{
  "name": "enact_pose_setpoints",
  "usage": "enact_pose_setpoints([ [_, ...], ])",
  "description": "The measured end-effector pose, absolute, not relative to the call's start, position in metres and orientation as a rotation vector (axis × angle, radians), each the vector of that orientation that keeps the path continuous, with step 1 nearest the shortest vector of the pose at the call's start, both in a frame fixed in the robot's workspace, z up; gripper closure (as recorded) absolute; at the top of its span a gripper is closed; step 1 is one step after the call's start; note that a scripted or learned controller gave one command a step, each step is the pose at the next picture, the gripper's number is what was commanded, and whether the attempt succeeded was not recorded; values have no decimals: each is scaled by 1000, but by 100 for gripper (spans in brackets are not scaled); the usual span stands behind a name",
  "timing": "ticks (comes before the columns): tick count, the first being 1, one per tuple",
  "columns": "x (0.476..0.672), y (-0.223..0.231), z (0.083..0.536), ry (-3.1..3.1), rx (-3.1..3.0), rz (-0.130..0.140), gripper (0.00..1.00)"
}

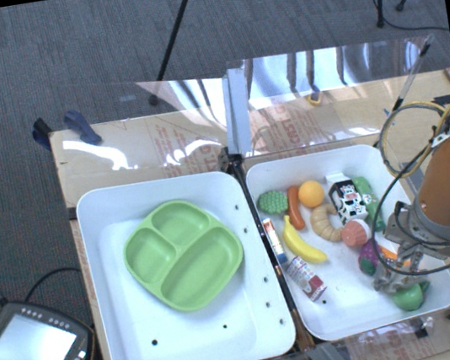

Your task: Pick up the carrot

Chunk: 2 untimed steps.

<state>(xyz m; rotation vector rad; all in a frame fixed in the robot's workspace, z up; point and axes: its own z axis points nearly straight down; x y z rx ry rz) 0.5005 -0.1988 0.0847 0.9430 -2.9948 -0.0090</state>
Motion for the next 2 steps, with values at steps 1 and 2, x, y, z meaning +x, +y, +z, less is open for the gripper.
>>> enact_pose_setpoints([
  [1,508,-189,85,-3007,902,-8,100],
  [2,527,-169,102,-3076,568,-19,100],
])
